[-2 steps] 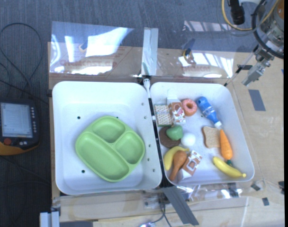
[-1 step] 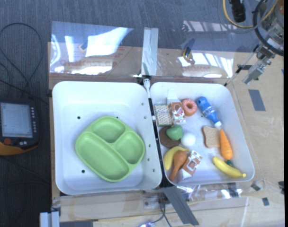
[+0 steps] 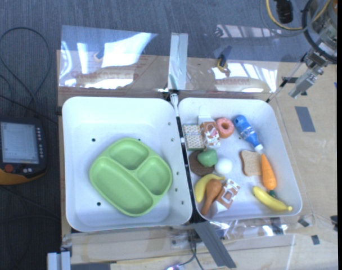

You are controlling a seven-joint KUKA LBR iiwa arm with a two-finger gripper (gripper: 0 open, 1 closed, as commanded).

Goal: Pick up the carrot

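**A:** Where is the gripper (image 3: 304,84), and what is its grip doing?

**B:** It hangs at the upper right of the frame, outside the right bin (image 3: 283,151) and above that bin's far corner. It's small and blurred there, so I cannot tell whether it is released or clenched. Nothing shows in it.

**A:** And the carrot (image 3: 267,172)?

**B:** It lies in the right bin, right of frame centre and near the bin's right wall. It is just beside the bread slice (image 3: 250,163) on its left, with the banana (image 3: 270,199) just below its green end. It's well apart from the gripper.

**A:** So how far along?

**B:** By my reading, nothing is done yet. The approach, descent, grasp and lift are all left.

**A:** Any writing?

**B:** The two small boxes (image 3: 200,135) at the right bin's upper left carry print, and the pendant (image 3: 16,148) at the left edge has a lit screen. All of it is too small to read. The green plate (image 3: 131,176) in the left bin (image 3: 81,117) is unmarked.
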